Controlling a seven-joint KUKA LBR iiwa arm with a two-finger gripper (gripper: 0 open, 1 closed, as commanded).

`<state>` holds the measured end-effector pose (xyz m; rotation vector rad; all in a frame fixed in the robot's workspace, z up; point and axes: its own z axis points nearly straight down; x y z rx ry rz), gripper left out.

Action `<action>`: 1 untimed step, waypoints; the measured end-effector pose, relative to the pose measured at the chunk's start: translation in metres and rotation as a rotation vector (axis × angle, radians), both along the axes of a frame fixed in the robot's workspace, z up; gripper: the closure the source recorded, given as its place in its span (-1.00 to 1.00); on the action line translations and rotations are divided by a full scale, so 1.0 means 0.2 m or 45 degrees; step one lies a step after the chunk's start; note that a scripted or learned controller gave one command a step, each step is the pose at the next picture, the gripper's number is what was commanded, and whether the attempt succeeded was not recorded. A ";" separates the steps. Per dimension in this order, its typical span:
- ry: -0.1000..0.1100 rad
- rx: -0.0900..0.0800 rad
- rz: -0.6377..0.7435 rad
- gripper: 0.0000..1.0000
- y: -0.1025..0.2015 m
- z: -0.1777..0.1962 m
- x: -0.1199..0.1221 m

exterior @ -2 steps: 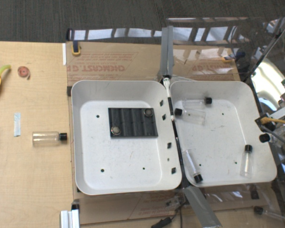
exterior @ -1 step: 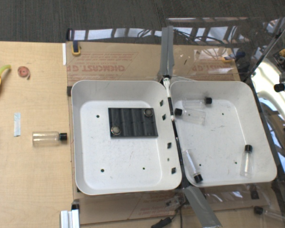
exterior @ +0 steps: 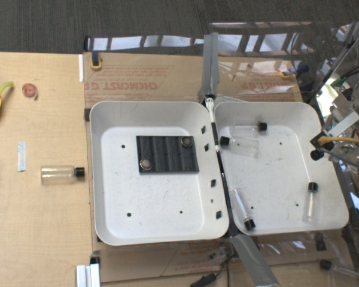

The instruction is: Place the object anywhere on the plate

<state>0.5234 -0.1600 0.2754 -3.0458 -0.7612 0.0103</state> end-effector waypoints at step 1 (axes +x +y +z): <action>-0.002 -0.001 0.141 1.00 0.63 -0.07 -0.02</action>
